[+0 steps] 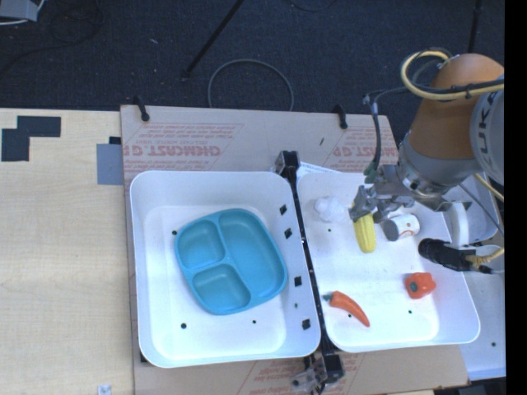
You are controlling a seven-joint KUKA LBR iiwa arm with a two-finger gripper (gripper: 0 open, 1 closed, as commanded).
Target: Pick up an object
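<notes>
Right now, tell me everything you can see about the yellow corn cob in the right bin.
The corn cob is a small yellow toy ear, looking like plastic or rubber with a faintly bumpy surface. It lies on the floor of the right bin, in its upper middle, long axis running roughly up and down in the camera view. The gripper is directly over its upper end and overlaps it; whether they touch cannot be told. A small white object sits apart to its left.

Bins [165, 189] were white; tray [229, 259] w/ 3 sections was light blue. Corn [365, 234] yellow, carrot [349, 305] orange w/ green top, pepper [419, 285] red-orange. Arm [449, 113] grey, orange band. Bench [58, 262] pale wood.
</notes>
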